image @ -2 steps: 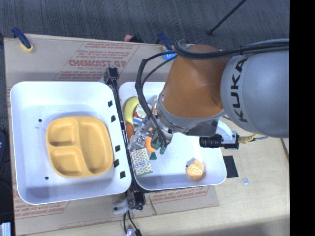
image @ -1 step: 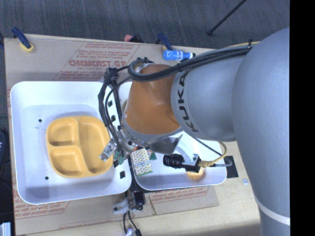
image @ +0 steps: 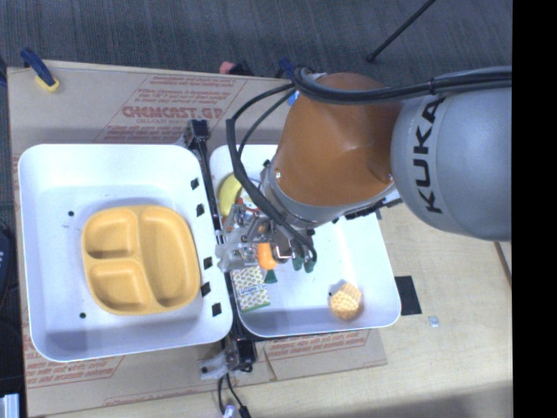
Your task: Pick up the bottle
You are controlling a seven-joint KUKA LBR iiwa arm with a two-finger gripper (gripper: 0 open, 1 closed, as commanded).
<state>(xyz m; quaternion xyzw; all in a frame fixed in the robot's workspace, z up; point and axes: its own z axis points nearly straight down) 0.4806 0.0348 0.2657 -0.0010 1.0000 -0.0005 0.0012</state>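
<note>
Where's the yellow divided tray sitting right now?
In the camera view, the yellow divided tray lies flat in the left white bin, near its middle, across the divider from the gripper in the right bin.

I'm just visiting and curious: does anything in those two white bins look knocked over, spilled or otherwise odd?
Nothing looks spilled or broken. The yellow divided tray lies flat in the left bin. In the right bin, a corn cob sits apart while other small items crowd under the gripper.

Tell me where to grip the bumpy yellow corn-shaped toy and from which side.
Grip the bumpy yellow corn-shaped toy across its narrower middle, straight down from above: it lies on the floor of the right white bin, apart from other items, so both sides look free.
</note>
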